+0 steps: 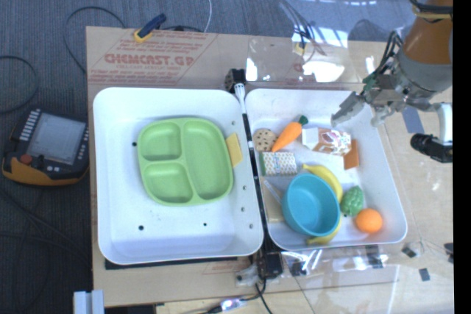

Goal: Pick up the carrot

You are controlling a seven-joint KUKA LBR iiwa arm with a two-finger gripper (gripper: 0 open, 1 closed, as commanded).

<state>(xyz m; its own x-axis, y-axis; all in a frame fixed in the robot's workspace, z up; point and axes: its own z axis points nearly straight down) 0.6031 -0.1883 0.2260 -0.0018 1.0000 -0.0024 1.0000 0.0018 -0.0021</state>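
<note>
— Where's the carrot (pixel 288 134) sitting right now?

— It's lying in the right bin (pixel 390 180), up near the back left, tilted with its green top pointing toward the claw (pixel 360 108). The claw is hanging over the bin's far right corner, well apart from the carrot, and it's carrying nothing. From this angle I can't tell whether it's spread or pressed together.

— What are you worrying about?

— The crowding, mostly. A cookie (pixel 263 138) is touching the carrot's thick end, a striped packet (pixel 280 162) is sitting just below it, and a small printed packet (pixel 333 140) is lying just to its right. If the claw is coming down a little off, I'd guess it's pinching a packet edge instead, or nudging the carrot against the bin wall.

— And the slant?

— That too. The carrot is tapered and lying at an angle, so a grip not lined up across it is likely sliding off.

— Anything else in there?

— A blue bowl (pixel 312 204) with a banana (pixel 327 180) curling behind it, something green and knobbly (pixel 352 200), and an orange (pixel 369 220). They're all nearer the front, out of the way. The left bin (pixel 118 217) is holding a green divided plate (pixel 183 160).
</note>
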